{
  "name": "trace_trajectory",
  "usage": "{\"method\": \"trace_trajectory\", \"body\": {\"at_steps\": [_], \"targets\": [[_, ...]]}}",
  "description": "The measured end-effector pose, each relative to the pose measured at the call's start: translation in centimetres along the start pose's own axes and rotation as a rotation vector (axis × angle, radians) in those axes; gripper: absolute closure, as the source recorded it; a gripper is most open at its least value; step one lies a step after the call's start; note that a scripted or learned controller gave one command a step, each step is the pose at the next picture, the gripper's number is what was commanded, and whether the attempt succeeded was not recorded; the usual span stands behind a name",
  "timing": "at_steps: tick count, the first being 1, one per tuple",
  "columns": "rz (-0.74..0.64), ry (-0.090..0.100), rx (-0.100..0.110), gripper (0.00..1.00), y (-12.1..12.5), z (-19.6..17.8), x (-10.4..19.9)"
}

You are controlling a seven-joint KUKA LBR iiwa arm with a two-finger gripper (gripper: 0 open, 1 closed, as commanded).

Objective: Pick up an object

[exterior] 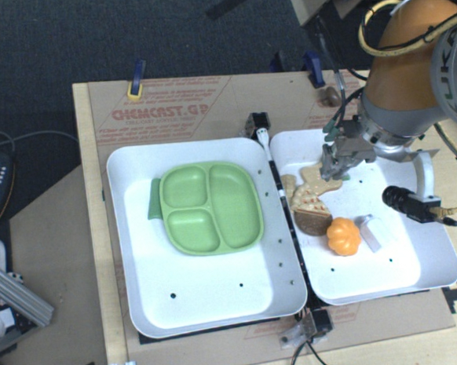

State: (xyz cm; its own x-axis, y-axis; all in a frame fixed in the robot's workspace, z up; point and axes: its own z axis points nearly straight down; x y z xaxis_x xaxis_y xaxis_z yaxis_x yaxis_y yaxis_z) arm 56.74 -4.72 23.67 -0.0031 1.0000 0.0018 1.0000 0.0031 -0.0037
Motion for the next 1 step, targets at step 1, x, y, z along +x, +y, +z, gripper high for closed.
{"method": "trace_trajectory", "body": {"at_steps": [1], "targets": [[0.001,0.000,0.001,1.00,-2.53,0.97,3.53]]}}
